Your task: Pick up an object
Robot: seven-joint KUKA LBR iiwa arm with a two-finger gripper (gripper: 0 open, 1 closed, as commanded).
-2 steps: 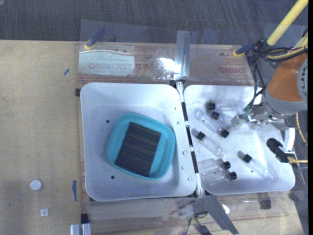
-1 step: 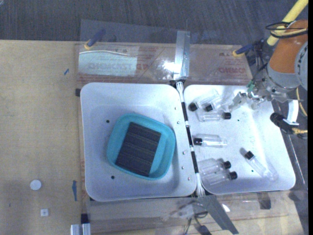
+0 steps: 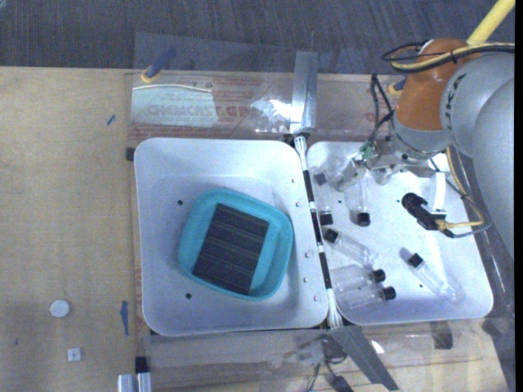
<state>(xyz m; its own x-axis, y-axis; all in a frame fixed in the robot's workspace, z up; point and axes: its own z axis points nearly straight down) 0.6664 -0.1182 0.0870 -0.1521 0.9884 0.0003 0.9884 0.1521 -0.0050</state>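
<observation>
Vials (image 3: pixel 359 278) with black caps are lying loose in the right bin (image 3: pixel 474 296), offering easy targets; the gripper (image 3: pixel 377 163) is hovering over its upper part, finger state impossible to tell.

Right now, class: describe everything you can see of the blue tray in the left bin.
The blue tray is a shallow, rounded-corner square of turquoise, plastic-looking material. A dark ribbed rectangular panel fills its middle. It lies flat but turned at an angle to the walls, roughly central on the floor of the left bin, apart from the arm.
</observation>
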